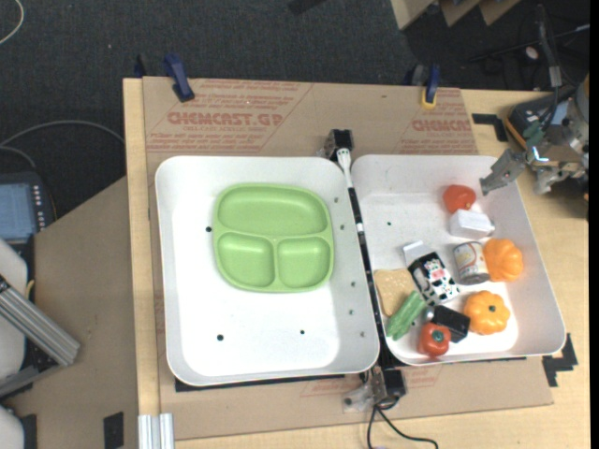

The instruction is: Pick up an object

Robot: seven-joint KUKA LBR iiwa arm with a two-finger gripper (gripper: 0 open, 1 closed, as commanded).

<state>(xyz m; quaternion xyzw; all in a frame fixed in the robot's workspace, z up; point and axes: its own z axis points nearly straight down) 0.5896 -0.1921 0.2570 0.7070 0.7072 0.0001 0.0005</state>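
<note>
Camera view: "CHEMCAST GP" board (225, 118)

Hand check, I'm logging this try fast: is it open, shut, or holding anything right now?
Hand: over the right bin's far right corner, above the toys; open or shut cannot be told, and nothing is seen in it.

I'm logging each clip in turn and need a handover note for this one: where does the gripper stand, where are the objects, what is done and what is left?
Gripper: at the far right edge of the right bin, above its upper corner, nothing seen between its fingers.
Objects: all in the right bin. Red ball nearest the gripper, white block just below it, can, two orange pumpkins, green pepper, red tomato.
Left bin: holds the green divided tray.
Done: no pick yet.
Left: descend, grasp one object and lift it.
</note>
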